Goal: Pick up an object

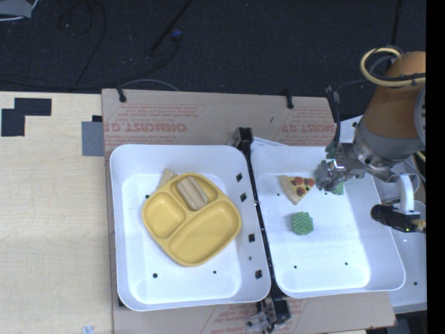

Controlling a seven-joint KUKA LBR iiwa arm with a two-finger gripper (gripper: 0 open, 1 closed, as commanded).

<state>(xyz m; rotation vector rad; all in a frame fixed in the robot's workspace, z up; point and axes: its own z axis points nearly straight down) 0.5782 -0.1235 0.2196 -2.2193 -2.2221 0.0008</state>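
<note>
Objects for the pick sit in my right bin (389, 270), beside the left bin (128, 270), both on the tabletop (49, 221). Left bin carries a yellow tray (201, 239) with a tan roll (192, 192) in its upper compartment. My arm (393, 110) reaches in from the right. Near the right bin's upper middle lies a pizza slice (295, 188); below it, apart, a green ball (302, 223). My gripper (332, 179) is just right of the slice, seemingly beside something green; whether it is open I cannot tell.
</note>
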